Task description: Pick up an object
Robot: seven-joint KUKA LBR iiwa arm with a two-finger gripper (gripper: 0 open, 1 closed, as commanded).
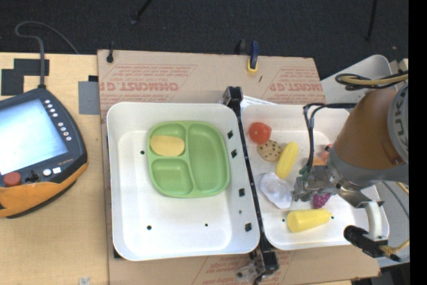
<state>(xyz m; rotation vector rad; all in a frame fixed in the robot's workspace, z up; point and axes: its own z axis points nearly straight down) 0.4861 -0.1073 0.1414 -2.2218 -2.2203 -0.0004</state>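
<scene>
Claw (308, 189), grip state unclear, hangs among crowded objects in right bin (280, 240).

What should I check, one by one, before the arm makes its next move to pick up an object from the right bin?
1. Hand is over the right bin: ok.
2. Objects lie within the bin: red ball, yellow corn-like piece, yellow cone-like piece, clear plastic item: ok.
3. An object sits between the hand's tips: cannot tell; the wrist hides them.
4. Purple item beside the hand is free to grasp: cannot tell, mostly covered.
5. Green tray with its yellow piece lies in the left bin, away from the arm: ok.
</scene>
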